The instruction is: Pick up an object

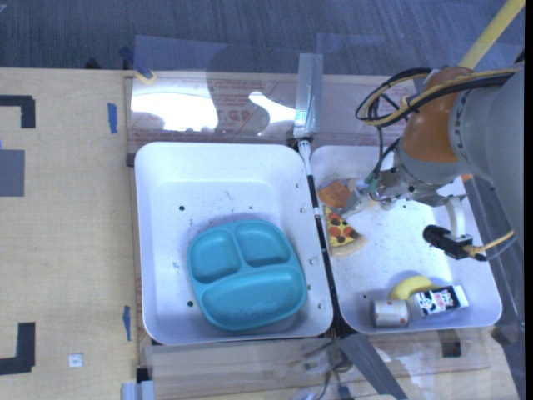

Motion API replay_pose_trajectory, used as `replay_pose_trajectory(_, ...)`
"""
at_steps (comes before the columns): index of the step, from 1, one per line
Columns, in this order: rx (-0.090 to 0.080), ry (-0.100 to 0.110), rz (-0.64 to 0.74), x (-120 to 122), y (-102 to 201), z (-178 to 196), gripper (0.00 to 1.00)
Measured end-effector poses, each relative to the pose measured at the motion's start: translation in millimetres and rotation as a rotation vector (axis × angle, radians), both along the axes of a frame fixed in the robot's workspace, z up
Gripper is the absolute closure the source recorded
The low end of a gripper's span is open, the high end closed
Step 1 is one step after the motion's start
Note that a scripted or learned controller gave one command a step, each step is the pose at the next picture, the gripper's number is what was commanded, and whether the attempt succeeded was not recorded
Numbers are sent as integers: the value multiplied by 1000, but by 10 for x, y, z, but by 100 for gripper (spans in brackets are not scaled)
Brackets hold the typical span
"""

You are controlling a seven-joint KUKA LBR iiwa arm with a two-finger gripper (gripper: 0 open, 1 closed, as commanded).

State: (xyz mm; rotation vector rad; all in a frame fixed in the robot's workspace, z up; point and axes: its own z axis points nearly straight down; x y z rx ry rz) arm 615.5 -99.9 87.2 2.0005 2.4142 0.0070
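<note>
Left white plastic bin (pixel 158 182) carries a teal three-compartment plastic tray (pixel 246 275), lying flat toward that bin's near-right part; the tray's long side runs roughly across the bin; well apart from the gripper, across the divider wall between the bins.

Right white plastic bin (pixel 487 307): a round tan-orange flat piece, bun-like (pixel 335 193), sits at its far-left corner, close against the divider; just nearer the camera from it, almost touching, a pizza-slice toy, yellow with red spots (pixel 342 232), its point angled toward the divider.

Gripper (pixel 376 187) sits just right of the bun-like piece, low over the bin floor; whether it is open or closed I cannot tell, wrist and cables hide that; nothing visibly held.

Judgement: nearest candidate is the bun-like piece, lying directly left of the gripper; tight there, divider on one side, far wall behind; open floor lies to the right.

Near edge of the right bin: small grey metal can on its side (pixel 390 312), yellow banana (pixel 411 287) just behind it, black-and-white small carton (pixel 439 300) to the right; all clustered, well apart from the gripper.
</note>
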Motion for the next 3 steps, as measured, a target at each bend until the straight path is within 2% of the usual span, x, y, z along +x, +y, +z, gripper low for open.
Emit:
replay_pose_trajectory(1,0,7,-108,432,0,-5,0)
replay_pose_trajectory(2,0,10,-205,505,19,202,0)
replay_pose_trajectory(3,-1,6,-140,512,-347,162,0)
